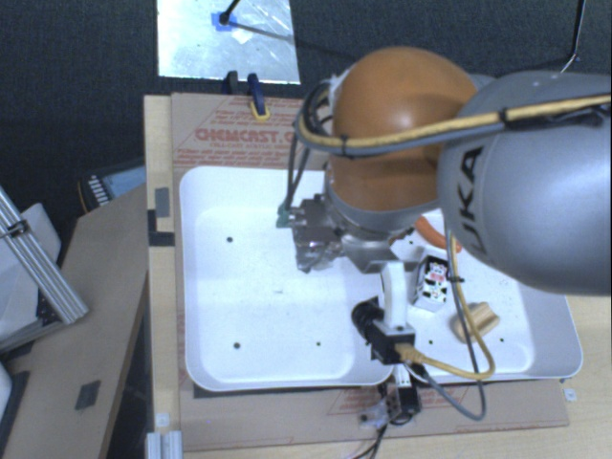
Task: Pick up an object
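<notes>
The grey arm with its orange band (402, 122) reaches in from the right and covers the seam between the two white bins. Its metallic gripper (308, 245) hangs low over the right part of the left bin (229, 295), seen from above and partly hidden by the wrist. In the right bin (535, 352) a small white object with red marks (432, 287) lies just right of the wrist. A tan wooden piece (476, 321) rests below it. An orange object (432, 228) peeks out under the arm. I see nothing between the gripper's parts.
The bins sit on a brown cardboard sheet (229, 132) with clamps (256, 98) at its far edge. A shiny metal plate (225, 27) lies beyond. A yellow cable (449, 369) and a black connector (381, 331) hang by the bins' front edge. An aluminium rail (38, 266) stands at left.
</notes>
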